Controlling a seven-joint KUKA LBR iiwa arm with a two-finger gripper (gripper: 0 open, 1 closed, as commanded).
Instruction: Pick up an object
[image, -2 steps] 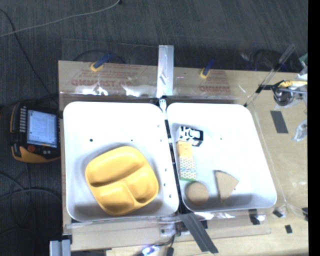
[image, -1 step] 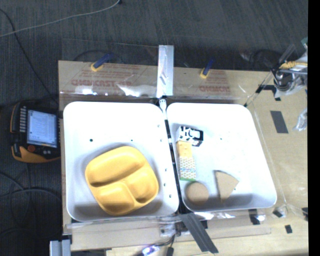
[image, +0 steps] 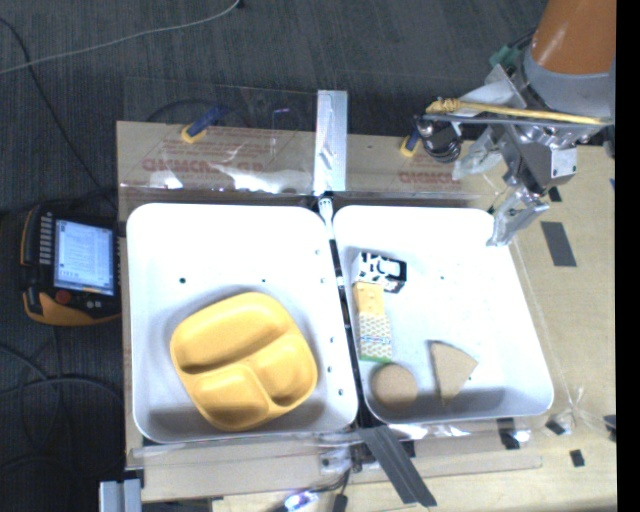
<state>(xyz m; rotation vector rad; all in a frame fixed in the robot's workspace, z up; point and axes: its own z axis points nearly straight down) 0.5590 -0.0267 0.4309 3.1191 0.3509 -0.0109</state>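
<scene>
Gripper (image: 512, 215) poised over the far right corner of the right bin (image: 520, 300), below the grey arm with its orange band (image: 572, 35); whether it is open or closed cannot be told, and nothing is seen in its hold. Right bin, left side: a black-and-white item (image: 382, 268) at the far end, a yellow-and-green packet (image: 372, 322) nearer, a round brown disc (image: 393, 383) nearest. A tan wedge (image: 452, 367) lies right of the disc. Left bin (image: 160, 250): a yellow divided tray (image: 243, 357). A handheld screen unit (image: 72, 265) lies at far left.

Yellow tray (image: 243, 358) in left bin (image: 160, 240)
</scene>
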